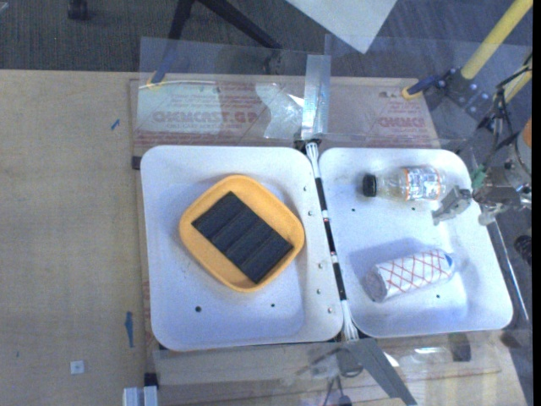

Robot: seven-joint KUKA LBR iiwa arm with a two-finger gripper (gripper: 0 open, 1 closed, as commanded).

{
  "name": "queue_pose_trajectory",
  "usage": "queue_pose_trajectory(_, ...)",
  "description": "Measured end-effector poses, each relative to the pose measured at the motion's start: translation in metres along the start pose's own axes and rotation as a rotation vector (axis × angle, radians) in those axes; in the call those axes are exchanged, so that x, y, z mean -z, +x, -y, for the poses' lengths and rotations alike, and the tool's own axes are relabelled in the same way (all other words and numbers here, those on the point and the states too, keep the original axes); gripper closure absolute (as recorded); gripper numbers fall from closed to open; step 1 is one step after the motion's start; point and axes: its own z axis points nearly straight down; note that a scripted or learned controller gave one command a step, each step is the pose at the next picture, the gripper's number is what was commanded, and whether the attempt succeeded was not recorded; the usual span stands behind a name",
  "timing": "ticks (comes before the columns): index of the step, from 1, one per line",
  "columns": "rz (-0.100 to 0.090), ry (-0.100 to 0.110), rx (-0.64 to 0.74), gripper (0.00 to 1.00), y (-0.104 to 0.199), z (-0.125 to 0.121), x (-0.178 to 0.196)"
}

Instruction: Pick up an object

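In the right bin [482, 307] a clear plastic bottle [409, 183] with a black cap lies on its side near the back. A white cylinder with a red lattice pattern [407, 274] lies toward the front. The left bin [169, 311] holds a yellow dish with a black ribbed pad [242, 230]. My gripper [467, 208] hangs over the right bin's right edge, just right of the bottle and above the cylinder's far end. Its fingers stand apart with nothing between them.
A clear plastic wall and a metal post [315, 96] stand behind the bins. Cables and a yellow bar [499, 32] sit at the back right. The wooden bench [59, 227] stretches left of the bins.
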Motion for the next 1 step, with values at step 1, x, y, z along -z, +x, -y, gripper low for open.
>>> queue_pose_trajectory(1, 0.002, -0.005, 0.177, 0.00, 0.0722, -0.0083, -0.1409)
